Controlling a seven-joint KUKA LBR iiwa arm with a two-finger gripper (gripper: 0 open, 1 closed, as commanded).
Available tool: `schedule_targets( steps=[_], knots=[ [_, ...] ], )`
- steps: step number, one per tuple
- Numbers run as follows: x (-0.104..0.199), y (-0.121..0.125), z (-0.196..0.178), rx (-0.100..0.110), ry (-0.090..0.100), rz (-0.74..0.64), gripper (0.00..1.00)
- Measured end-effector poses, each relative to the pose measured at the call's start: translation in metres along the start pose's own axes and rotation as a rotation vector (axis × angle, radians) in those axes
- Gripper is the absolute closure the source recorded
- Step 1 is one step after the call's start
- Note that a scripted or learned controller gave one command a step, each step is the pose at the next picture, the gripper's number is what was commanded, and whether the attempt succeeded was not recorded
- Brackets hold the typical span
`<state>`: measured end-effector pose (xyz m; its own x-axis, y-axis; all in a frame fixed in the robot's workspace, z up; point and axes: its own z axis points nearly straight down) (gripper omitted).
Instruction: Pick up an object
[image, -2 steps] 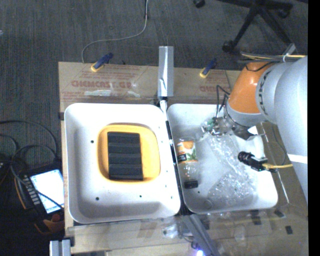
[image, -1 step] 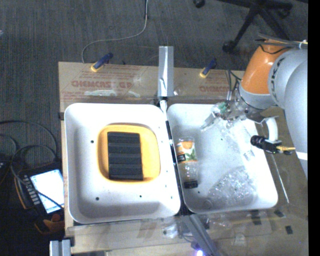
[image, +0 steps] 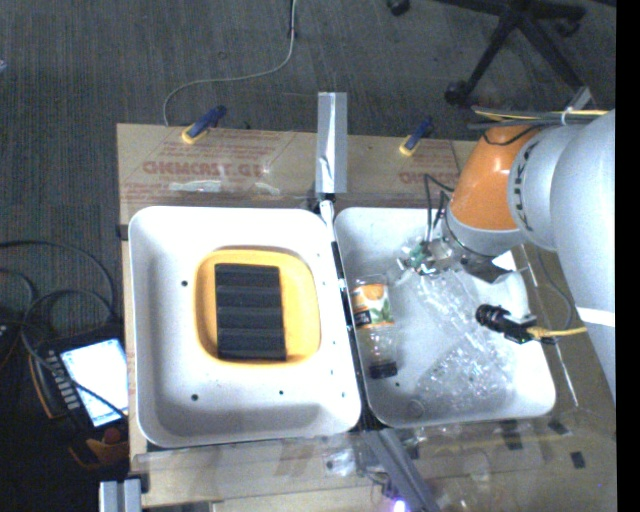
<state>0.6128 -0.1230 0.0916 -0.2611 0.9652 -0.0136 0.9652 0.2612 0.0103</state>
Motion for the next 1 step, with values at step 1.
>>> schedule_targets(
  steps=[1],
  knots=[
    [-0.0181,-0.0033,-0.0651,0.010,0.013,-0.007,0.00]
  ],
)
